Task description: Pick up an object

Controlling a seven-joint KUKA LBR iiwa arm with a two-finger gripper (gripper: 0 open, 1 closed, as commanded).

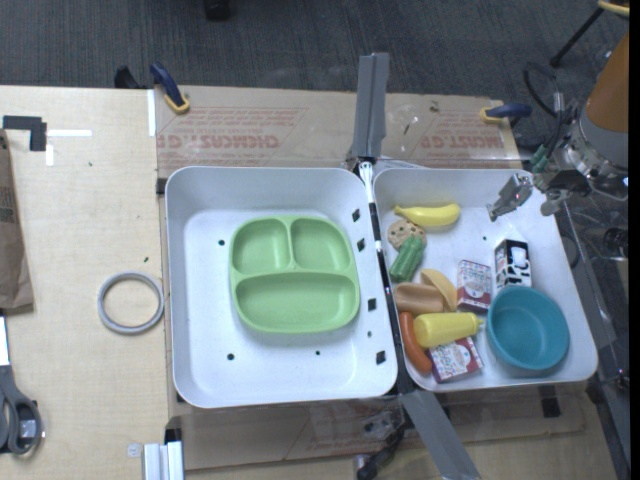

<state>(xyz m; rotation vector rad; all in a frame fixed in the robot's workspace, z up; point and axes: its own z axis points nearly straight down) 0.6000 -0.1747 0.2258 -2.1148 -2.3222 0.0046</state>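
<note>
My gripper [528, 202] hangs over the far right corner of the right bin [575, 298], open, with nothing between its fingers. Below it in that bin lie a yellow banana [428, 214], a round cookie [404, 234], a green pickle [407, 258], a hot dog bun [420, 296], a yellow bottle [445, 327], an orange carrot [413, 348], two red packets [457, 360] [473, 281], a black-and-white carton [513, 265] and a blue bowl [527, 328]. The carton is the closest thing to the gripper, just in front of it.
The left bin [190, 268] holds a green divided plate [295, 273]. On the wooden bench to the left lie a tape ring [131, 301] and scissors [15, 423]. A grey post [370, 103] stands behind the bins' shared wall.
</note>
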